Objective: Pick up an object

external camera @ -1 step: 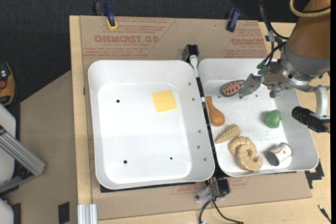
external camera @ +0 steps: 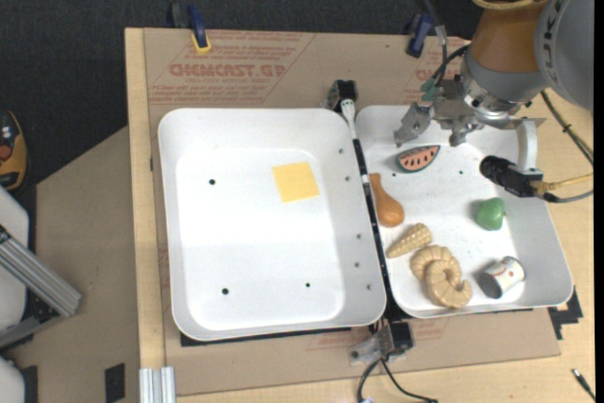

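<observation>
The gripper (external camera: pixel 436 122) hangs with fingers spread just above the watermelon slice (external camera: pixel 418 158) at the right bin's (external camera: pixel 557 261) far edge; it looks light, stiff, best pinched across its flat faces.

One camera sits high above the desk (external camera: pixel 283 61) and looks down at a slant, so the far edge lies toward the top of the picture and the near edge toward the bottom. It is far enough back to take in both white bins, the left bin (external camera: pixel 179 203) and the right bin (external camera: pixel 538 250), whole. The arm (external camera: pixel 519 14) enters from the upper right.
</observation>
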